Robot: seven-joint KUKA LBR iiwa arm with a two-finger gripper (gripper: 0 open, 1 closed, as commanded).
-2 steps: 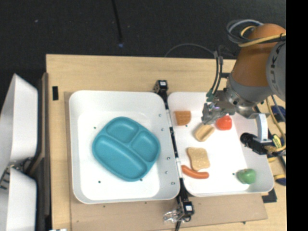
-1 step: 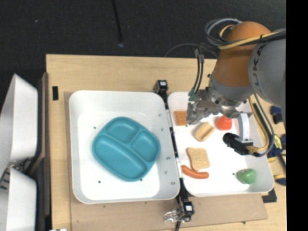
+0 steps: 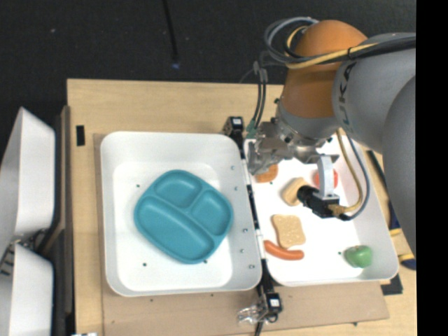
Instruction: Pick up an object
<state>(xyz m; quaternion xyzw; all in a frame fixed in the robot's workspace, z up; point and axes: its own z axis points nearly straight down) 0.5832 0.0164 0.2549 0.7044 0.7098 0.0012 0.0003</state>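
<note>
Arm [image 3: 364,82] enters from 2 o'clock, wrist bent down over right bin [image 3: 371,271]. Gripper [image 3: 262,161] low at bin's 10 o'clock corner, touching orange food piece [image 3: 267,174]; finger state unreadable. Toast slice [image 3: 288,230], sausage [image 3: 283,252] toward 6 o'clock. Left bin [image 3: 119,271]: teal divided plate [image 3: 183,215].

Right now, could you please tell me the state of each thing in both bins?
Blue plate: flat in the left bin, right way up.
Toast slice: lying flat, right bin.
Sausage: lying loose beside the toast.
Green fruit: resting near the corner.
Gripper: low at the bin's left edge.
</note>
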